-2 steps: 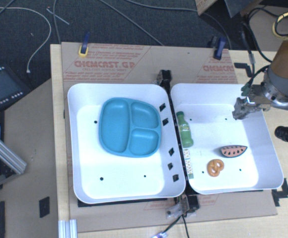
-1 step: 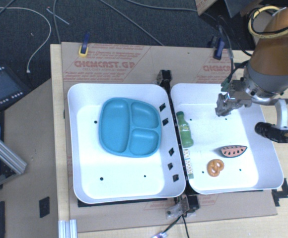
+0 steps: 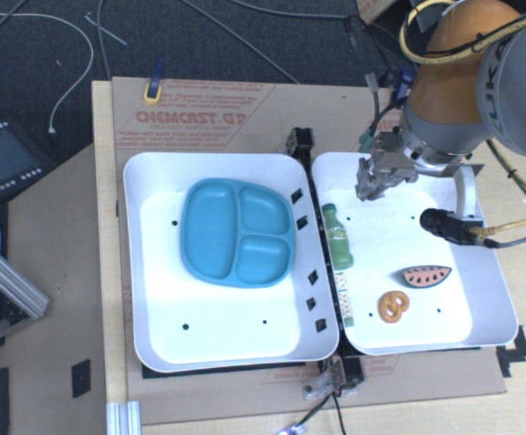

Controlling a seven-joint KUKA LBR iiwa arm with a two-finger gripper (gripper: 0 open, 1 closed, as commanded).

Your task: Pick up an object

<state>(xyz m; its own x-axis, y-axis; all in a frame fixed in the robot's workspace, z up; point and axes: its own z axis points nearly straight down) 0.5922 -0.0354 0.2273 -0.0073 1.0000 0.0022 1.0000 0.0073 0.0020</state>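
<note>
Holding three items: bottle [image 3: 338, 236], pretzel [image 3: 393, 306], watermelon slice [image 3: 425, 276]; one tray [image 3: 237, 232].

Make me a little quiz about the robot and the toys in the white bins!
1. True or false: the blue plate lies in the same bin as the pretzel.
2. Which lies nearest the pretzel: A) green bottle B) watermelon slice C) blue plate?
3. The gripper hangs over which bin, left or right in the picture?

Key: 1 false; 2 B; 3 the right bin.
</note>
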